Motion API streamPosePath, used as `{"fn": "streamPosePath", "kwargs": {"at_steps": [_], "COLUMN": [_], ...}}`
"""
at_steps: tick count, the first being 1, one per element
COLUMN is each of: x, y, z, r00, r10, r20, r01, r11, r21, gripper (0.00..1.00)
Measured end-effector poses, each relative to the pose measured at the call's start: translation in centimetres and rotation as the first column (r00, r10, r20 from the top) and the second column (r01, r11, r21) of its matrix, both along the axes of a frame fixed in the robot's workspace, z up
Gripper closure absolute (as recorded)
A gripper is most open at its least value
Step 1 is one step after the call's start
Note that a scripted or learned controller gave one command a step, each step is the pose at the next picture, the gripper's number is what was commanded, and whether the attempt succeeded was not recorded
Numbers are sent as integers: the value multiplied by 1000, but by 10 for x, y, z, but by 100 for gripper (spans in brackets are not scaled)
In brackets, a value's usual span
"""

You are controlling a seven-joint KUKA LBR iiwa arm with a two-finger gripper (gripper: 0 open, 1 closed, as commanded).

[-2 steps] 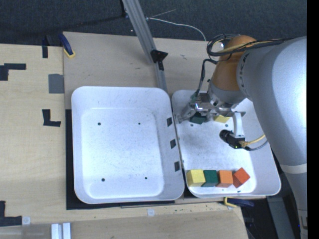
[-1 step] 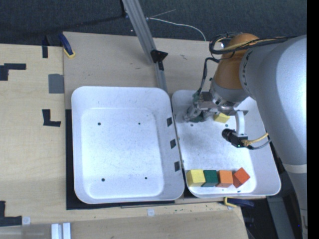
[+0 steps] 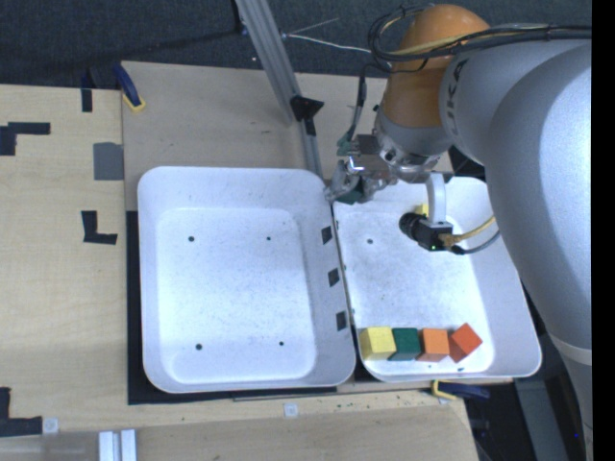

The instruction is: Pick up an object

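Even overhead light, soft focus (faint shadows).

A light wooden bench top (image 3: pixel 58 286) is occupying the left and near parts of the scene. Black tape marks (image 3: pixel 24 134) and a grey patch (image 3: pixel 109 159) are lying on its left portion. Dark blue-grey carpet (image 3: pixel 144 12) is covering the floor along the far edge. A slanted metal rail (image 3: pixel 274 56) is running from the far side toward the centre. A blue-and-yellow clamp (image 3: pixel 130 89) is sitting at the far-left board corner. Even, diffuse light is falling across all surfaces.
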State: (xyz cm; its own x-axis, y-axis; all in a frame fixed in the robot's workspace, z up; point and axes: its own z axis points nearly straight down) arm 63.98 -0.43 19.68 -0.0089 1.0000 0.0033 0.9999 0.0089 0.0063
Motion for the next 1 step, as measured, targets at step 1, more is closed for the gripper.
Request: {"fn": "streamPosePath", "kwargs": {"at_steps": [1], "x": [-8], "y": [75], "z": [89], "r00": [1000], "r10": [1], "r20": [0], "r01": [-1], "r11": [1000], "r21": [0], "gripper": [100]}}
